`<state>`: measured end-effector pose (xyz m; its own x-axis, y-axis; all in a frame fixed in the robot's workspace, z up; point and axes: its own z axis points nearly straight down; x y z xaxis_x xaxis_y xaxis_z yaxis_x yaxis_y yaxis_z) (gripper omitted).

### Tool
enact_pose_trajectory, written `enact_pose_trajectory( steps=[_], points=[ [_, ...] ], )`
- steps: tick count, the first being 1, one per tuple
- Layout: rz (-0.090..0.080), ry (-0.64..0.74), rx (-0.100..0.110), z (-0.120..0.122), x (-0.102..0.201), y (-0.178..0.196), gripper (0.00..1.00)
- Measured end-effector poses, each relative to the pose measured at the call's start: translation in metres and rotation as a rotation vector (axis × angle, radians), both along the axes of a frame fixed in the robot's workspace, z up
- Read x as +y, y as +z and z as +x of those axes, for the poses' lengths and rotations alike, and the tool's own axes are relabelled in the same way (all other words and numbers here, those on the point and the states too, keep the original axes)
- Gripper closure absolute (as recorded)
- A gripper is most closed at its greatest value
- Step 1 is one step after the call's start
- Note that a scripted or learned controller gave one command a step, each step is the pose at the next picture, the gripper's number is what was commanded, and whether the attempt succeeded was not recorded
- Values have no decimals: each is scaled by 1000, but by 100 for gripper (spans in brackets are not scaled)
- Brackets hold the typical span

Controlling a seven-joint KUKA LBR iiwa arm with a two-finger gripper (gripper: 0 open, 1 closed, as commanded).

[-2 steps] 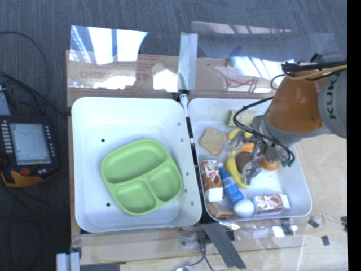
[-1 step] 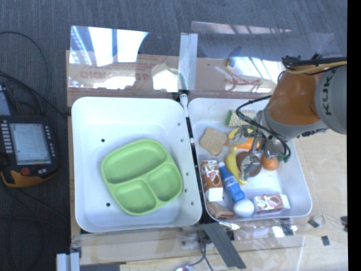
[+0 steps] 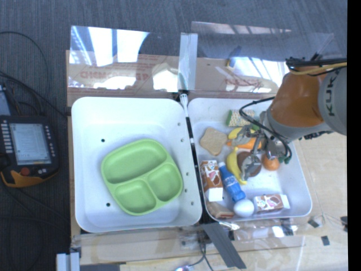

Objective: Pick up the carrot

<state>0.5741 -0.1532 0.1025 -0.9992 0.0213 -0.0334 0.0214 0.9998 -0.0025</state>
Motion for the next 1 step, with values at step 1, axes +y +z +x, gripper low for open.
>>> enact_pose_trajectory(
  steps=[1],
  points=[
    [-6, 3, -10, 2, 0, 10, 100]
  ],
)
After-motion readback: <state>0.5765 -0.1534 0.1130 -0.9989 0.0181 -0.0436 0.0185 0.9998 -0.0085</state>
